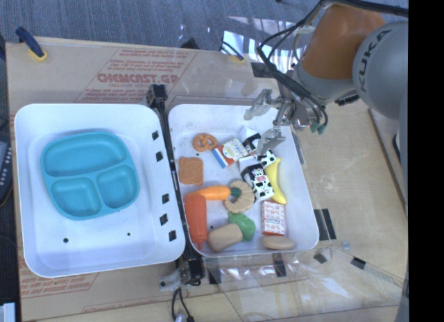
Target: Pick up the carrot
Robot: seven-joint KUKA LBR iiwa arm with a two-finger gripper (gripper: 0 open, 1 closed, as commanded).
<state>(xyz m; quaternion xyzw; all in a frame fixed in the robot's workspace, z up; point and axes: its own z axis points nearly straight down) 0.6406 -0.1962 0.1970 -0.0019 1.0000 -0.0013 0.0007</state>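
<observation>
**In the right bin, a crowded carrot waits**

At the near end of the right bin [305,206], one tan potato-like piece [223,237] and one flat tan piece [278,243] lie by the front wall, with one green piece [245,225] between them and one red-and-white carton [273,218] just behind. Next comes the target: the carrot [211,193], a single small orange taper lying flat, its tip touching one round cracker [241,197], with one long red-orange sausage-shaped piece [196,219] just beside it (easy to mistake for it!). It looks like light, stiff, smooth plastic, so likely slippery; my call is a grasp across the thick middle, fingers straddling its short width, clear of the cracker. Further back: one yellow banana [277,179], two cow-patterned cartons [259,178], one toast slice [191,171], one small striped carton [229,152], one pretzel [204,142]. At the far end, the gripper [275,116] hovers over the bin's back corner, fingers spread apart, nothing between them. The left bin [31,244] holds one blue divided plate [89,173].
</observation>
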